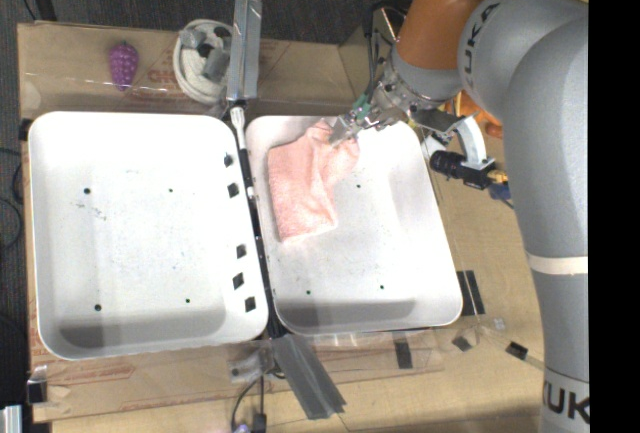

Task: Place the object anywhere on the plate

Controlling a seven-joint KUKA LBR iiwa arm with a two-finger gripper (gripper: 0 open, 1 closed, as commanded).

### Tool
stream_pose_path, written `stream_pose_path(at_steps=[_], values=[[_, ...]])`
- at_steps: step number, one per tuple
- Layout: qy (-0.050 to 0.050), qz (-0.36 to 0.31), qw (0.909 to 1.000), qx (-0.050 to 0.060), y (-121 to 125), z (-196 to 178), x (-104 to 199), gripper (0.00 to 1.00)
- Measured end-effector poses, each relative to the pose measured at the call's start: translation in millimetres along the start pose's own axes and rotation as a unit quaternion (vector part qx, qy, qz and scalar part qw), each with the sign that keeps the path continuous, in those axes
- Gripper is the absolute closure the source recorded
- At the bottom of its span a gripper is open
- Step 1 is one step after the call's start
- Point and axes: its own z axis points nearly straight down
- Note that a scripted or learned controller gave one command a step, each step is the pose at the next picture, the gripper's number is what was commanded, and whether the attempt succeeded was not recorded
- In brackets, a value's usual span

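Item, right bin (440,251): one pink cloth (303,183), crumpled, lying in the far left part of the bin and spreading toward its middle, its far right corner lifted toward my gripper (352,121). My gripper sits at the bin's far edge, touching that corner; whether my fingers are spread or pinching the fabric I cannot tell, the tips being too small and cluttered to read. Item, left bin (60,221): white, just beside the right one, a black divider between. Item, bench beyond the left bin: one purple grape-like object (123,64) and one white roll (203,60), apart from each other.
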Motion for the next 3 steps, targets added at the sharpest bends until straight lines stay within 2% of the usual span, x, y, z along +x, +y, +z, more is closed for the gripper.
stream_pose_path(at_steps=[1,2,3], values=[[0.001,-0.001,1.0000,0.000,0,-35,0,1.00],[0.002,-0.201,0.9795,0.001,7,-40,41,1.00],[0.002,-0.394,0.9189,0.001,25,-40,91,1.00]])
